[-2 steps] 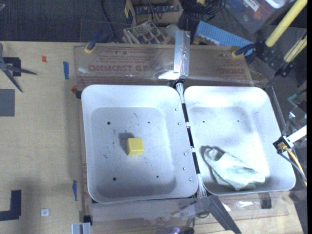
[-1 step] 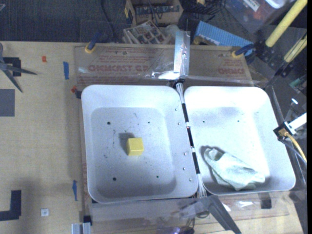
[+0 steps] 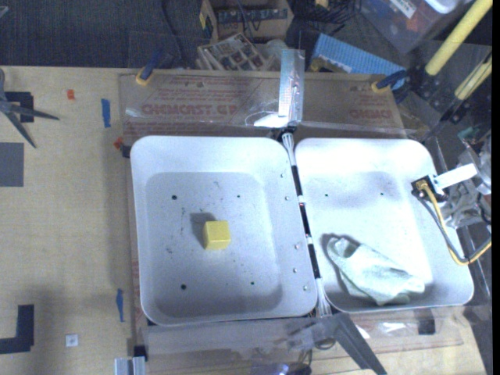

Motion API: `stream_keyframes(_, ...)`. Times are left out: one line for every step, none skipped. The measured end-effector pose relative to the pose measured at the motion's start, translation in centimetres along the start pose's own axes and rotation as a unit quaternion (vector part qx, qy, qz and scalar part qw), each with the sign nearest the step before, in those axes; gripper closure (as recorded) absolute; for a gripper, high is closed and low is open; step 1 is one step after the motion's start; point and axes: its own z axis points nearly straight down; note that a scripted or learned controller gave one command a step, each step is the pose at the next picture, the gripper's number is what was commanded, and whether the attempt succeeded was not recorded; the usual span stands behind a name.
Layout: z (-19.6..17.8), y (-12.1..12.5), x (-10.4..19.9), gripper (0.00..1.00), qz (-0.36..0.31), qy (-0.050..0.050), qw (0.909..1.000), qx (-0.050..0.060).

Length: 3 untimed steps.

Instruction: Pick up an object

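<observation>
Yellow block (image 3: 217,234): small, cube-ish and bright yellow, so you can't miss it. You're seeing its top face plus a slightly darker near side, and it throws a soft shadow to its left.

Where it sits: on the floor of the left bin (image 3: 153,170), roughly in the middle, well apart from every wall and sitting on its own.

Left bin floor: scuffed up, with dark specks and a few small dots around the block.

Right bin (image 3: 367,158): has a crumpled white cloth (image 3: 373,270) lying in the near part, bunched up and a bit greenish in the folds, close to the near wall.

Arm: what you can see of it is a bit of hardware (image 3: 445,190) at the right bin's right edge, with a yellow cable looping down beside it.

Gripper: honestly can't tell how it's set from this shot.

Bench (image 3: 62,209): light wood, with blue tape marks left of the bins.
</observation>
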Motion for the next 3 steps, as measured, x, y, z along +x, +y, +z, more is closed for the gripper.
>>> stream_keyframes(10.7, -3.4, 0.9, 1.0, -0.059, 0.0, 0.9983, -0.001)
stream_keyframes(3.0, -1.5, 5.2, 1.0, -0.006, 0.001, 1.0, -0.001)
stream_keyframes(3.3, 2.8, 8.1, 1.0, 0.061, 0.001, 0.9981, -0.001)
